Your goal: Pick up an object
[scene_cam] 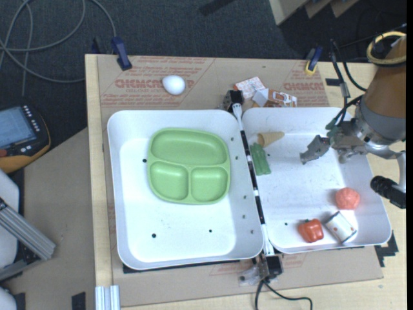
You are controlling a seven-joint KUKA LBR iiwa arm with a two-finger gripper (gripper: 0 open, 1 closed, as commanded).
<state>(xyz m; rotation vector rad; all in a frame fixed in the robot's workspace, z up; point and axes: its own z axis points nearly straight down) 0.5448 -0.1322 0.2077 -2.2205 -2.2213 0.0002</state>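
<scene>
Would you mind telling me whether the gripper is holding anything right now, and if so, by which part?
Nothing is held. The gripper hangs over bare floor of the right bin, apart from the cone and green piece.

Mostly plastic and cardboard under my camera.

I see both bins, the left bin and the right bin, as smooth white plastic with a soft sheen, lightly speckled with dark marks. The green divided plate looks like matt moulded plastic. The worktop wears a sheet of dull brown cardboard printed in faded red. The egg-shaped white ball looks smooth and slightly glossy. The red pepper toy shines like plastic, the pink ball looks duller. The arm's shell shows a satin orange finish above grey metal-looking parts.
</scene>
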